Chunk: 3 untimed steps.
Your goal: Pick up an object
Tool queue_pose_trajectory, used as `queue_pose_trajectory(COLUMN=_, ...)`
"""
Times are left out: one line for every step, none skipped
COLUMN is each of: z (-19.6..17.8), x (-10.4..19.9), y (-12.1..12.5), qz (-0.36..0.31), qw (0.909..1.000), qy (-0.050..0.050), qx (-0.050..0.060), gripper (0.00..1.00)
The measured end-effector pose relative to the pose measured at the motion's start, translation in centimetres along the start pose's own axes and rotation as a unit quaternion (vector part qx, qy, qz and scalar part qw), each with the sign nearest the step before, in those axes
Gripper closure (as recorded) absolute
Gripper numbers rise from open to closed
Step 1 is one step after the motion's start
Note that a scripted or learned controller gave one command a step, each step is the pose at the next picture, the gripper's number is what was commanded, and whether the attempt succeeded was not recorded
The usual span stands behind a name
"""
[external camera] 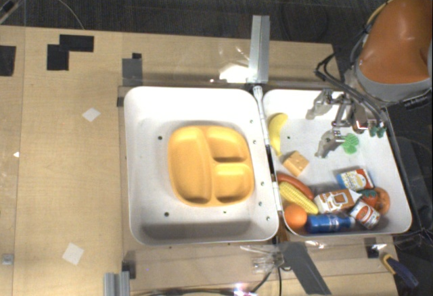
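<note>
Over the right bin (399, 180), the gripper (329, 127) is hanging with fingers spread, pinching nothing. Just beside it a green toy (350, 144) is lying; other toy foods are crowding the bin's near corner, likely awaiting a pick.

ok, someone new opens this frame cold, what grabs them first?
Probably the big yellow divided plate, alone in the middle of the left bin. Next, the arm's orange band at upper right, with the gripper hanging over the right bin beside a small green object. Then the clutter of toy food packed along that bin's lower edge: a corn cob, an orange and a blue bottle.
</note>
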<state>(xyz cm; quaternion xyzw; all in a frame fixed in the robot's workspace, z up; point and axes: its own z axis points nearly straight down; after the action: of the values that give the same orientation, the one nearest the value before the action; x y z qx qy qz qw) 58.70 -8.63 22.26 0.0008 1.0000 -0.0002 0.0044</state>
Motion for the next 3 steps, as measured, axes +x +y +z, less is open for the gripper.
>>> queue_pose_trajectory(z=8.6, x=1.4, y=-0.8, qz=0.045, qw=0.999, qy=0.003, qx=-0.001, gripper=0.0)
queue_pose_trajectory(z=13.4, x=-4.5, y=-0.1, qz=0.16, qw=0.9871, qy=-0.003, qx=0.0, gripper=0.0)
queue_pose_trajectory(z=13.4, x=-7.2, y=-0.2, qz=0.25, qw=0.9681, qy=0.006, qx=0.0, gripper=0.0)
